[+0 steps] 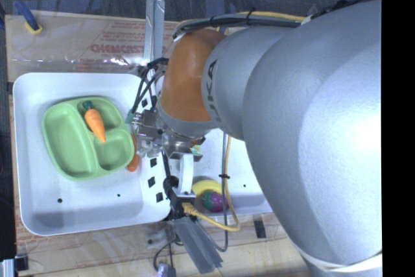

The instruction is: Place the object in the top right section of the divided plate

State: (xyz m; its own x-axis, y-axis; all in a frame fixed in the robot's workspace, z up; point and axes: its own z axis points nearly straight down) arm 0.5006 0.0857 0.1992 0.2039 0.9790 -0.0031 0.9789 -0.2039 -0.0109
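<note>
Toy carrot (94,124) lies in the green divided plate (61,146), across its top right section and ridge, in the left bin (39,204). Gripper (139,139) sits at the plate's right rim; jaws' state: cannot tell. Yellow and purple toys (211,194) lie in right bin.

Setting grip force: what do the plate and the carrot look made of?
Plate: likely molded plastic, even pale green with a soft satin sheen and rounded divider walls. Carrot: looks like a plastic toy, uniform smooth orange with a solid green top; it could be rubber.
</note>
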